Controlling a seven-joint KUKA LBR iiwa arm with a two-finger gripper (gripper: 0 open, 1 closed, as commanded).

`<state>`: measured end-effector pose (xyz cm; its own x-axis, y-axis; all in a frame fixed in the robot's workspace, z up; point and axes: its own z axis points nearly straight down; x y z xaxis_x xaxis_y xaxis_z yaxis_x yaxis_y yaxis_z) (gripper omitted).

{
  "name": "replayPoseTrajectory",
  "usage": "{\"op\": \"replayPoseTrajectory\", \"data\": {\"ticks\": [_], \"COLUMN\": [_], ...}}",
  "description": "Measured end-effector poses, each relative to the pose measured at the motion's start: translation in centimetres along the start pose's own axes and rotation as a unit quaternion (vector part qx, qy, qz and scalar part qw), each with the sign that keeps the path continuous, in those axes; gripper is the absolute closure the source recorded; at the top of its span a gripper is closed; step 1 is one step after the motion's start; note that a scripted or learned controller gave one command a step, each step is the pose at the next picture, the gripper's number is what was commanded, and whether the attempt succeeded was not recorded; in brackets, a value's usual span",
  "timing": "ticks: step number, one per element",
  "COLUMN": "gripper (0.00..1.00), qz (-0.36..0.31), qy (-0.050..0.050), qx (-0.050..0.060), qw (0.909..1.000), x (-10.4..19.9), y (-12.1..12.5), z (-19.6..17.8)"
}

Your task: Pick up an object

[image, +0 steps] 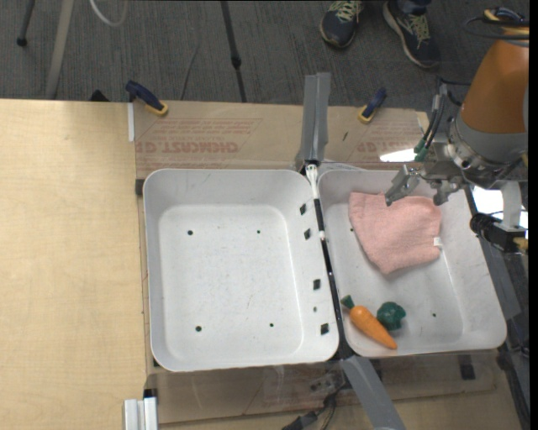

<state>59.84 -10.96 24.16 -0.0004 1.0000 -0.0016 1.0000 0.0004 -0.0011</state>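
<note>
A pink cloth point(395, 232) lies crumpled in the upper middle of the right bin point(471, 332). An orange toy carrot point(372, 327) with a green top point(391, 315) rests near that bin's front left corner. My gripper point(417, 191) hangs over the cloth's far edge, just above it, with its two fingers spread apart and nothing between them. The grey arm with its orange band point(498, 80) reaches in from the upper right.
The left bin point(160, 252) sits beside the right one, with black clips along the shared wall point(322, 252). Cardboard lies under both bins, held by two clamps point(147, 98) at the back. A person's shoes point(378, 21) stand beyond the bench.
</note>
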Motion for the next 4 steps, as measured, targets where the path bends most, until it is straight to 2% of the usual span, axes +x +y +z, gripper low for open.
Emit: {"op": "replayPoseTrajectory", "data": {"ticks": [1, 2, 3, 4], "gripper": [0.00, 0.00, 0.00, 0.00], "qz": [0.063, 0.048, 0.005, -0.049], "qy": [0.000, 0.001, 0.001, 0.000], "qx": [0.000, 0.001, 0.001, -0.002], "qw": [0.9980, 0.9989, 1.0000, 0.9988], "x": [0.9, 1.2, 0.6, 1.1], "y": [6.0, 0.4, -9.3, -12.0], "z": [14.6, 15.0, 15.0, 15.0]}}
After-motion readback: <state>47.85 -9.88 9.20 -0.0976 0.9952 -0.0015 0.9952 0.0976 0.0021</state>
